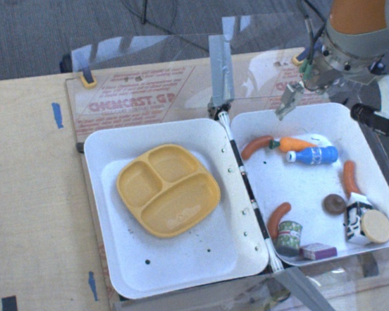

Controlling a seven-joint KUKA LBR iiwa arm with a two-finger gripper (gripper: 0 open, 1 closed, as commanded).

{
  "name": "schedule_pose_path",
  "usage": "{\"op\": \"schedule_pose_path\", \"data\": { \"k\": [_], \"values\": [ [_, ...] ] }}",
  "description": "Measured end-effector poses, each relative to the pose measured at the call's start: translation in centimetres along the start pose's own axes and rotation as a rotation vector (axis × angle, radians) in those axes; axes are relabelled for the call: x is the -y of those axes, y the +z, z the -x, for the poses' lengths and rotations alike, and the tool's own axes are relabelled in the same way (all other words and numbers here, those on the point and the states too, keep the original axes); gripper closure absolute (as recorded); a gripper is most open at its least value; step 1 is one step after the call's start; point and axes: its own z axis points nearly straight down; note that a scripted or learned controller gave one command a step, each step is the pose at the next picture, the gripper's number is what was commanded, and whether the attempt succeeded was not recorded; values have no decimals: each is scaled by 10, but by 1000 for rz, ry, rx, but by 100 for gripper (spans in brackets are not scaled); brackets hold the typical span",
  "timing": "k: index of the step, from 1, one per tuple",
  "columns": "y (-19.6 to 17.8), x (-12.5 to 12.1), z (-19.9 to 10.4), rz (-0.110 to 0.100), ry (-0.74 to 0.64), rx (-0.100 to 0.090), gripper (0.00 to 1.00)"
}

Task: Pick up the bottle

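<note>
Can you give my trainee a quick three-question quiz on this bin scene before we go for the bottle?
1. True or false: the blue bottle lies in the right bin.
2. What lies in the left bin?
A. a green can
B. a yellow divided plate
C. a carrot
3. Fill in: the hand hovers over the right bin's ____ rim, above the bottle in the view.

Key
1. True; it lies on its side beside the carrot.
2. B.
3. far; the hand holds nothing between its fingers that the view shows.
</note>
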Motion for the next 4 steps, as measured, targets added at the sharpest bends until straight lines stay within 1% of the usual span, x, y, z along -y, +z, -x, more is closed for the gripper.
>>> {"op": "schedule_pose_path", "data": {
  "k": [1, 2, 3, 4],
  "values": [
    [83, 57, 21, -2, 0, -1, 0],
    [185, 81, 84, 1, -5, 0, 0],
    [174, 81, 85, 5, -1, 0, 100],
    [19, 37, 111, 0, 147, 1, 100]
  ]
}}
